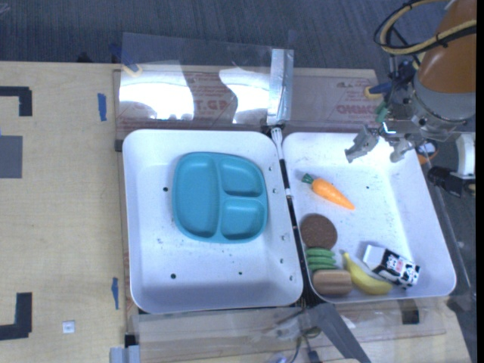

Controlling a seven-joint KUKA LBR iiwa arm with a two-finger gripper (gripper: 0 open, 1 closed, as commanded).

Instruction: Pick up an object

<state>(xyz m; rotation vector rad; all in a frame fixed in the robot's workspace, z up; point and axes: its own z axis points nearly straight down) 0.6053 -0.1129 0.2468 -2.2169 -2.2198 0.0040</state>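
Gripper (380, 145) hovers over the right white bin (431, 203), jaws spread, pinching nothing; the orange plastic carrot (331, 192) lies just below-left; cardboard lettering behind is unreadable.

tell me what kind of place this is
Probably a robot grasping test bench: two shallow white bins, toy food like a plastic orange carrot, and a grey-and-orange arm's gripper open above them.

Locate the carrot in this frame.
The carrot lies in the right bin, in its upper-left part, just above the brown patty and below-left of the tool.
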